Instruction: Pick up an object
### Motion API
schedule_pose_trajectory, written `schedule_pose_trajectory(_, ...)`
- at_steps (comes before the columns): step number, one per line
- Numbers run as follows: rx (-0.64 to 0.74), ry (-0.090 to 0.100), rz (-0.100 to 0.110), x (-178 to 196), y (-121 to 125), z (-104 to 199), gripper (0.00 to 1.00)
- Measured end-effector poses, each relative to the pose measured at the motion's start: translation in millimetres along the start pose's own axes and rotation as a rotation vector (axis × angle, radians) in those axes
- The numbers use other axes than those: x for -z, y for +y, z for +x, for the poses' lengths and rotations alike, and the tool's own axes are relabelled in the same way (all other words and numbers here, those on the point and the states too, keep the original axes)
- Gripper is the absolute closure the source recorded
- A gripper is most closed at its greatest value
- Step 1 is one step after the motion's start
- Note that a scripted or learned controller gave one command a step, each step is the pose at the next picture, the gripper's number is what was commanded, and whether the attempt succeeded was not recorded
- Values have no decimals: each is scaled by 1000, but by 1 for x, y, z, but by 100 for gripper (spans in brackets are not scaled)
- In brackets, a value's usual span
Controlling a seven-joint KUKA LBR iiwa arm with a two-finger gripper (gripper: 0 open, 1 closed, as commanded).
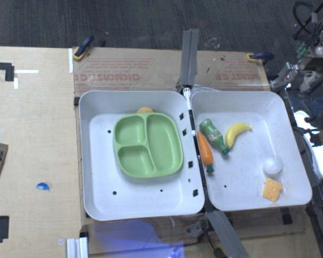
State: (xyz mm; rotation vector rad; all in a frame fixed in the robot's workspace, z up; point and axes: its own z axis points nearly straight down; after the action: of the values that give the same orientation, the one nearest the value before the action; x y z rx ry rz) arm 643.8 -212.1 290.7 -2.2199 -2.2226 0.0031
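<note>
The right bin [290,128] holds a yellow banana [236,133], a green bottle [213,135], an orange carrot [205,152] lying against the bin's left wall, a white ball [272,166] and a yellow cheese wedge [272,190]. In the left bin [94,144] lies a green divided plate [148,144], with a small orange-yellow thing [145,110] peeking out behind its far rim.
A cardboard sheet [129,71] lies behind the bins, held by blue-and-yellow clamps [83,46]. A grey post [189,58] stands at the seam between the bins. Cables and equipment [307,52] crowd the far right. A small blue piece [42,186] sits on the wooden bench at left.
</note>
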Motion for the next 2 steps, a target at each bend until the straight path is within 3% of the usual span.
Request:
schedule_pose_trajectory(1, 49, 1, 1, -72, 15, 62, 0)
schedule_pose_trajectory(2, 173, 0, 0, -188, 7, 90, 0)
